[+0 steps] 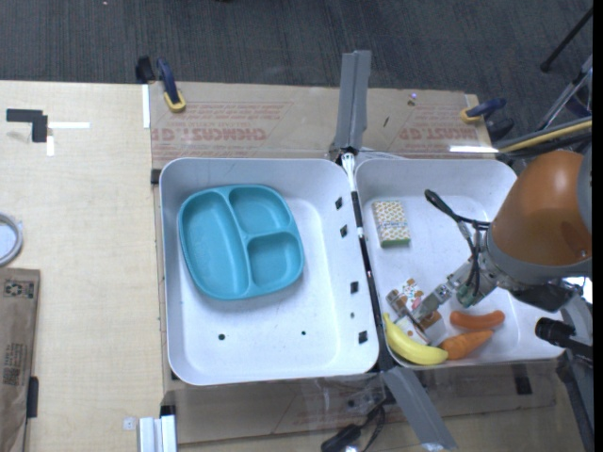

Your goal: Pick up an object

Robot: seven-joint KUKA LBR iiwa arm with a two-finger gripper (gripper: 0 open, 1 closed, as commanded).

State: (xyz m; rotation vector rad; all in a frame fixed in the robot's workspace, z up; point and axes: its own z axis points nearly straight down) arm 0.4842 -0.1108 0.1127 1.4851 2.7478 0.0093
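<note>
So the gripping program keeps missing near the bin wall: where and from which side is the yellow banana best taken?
Probably grip the curved yellow banana across its thick middle, coming straight down from above. It lies flat in the right white bin, hugging the front-left corner, so sideways approaches look blocked by the walls, and two orange carrots crowd its right end.

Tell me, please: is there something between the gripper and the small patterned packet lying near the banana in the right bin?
Nothing visible stands between them. The gripper hangs directly at the small patterned packet. The curved yellow banana lies just below it, and two orange carrots lie to the right, beside the path.
</note>
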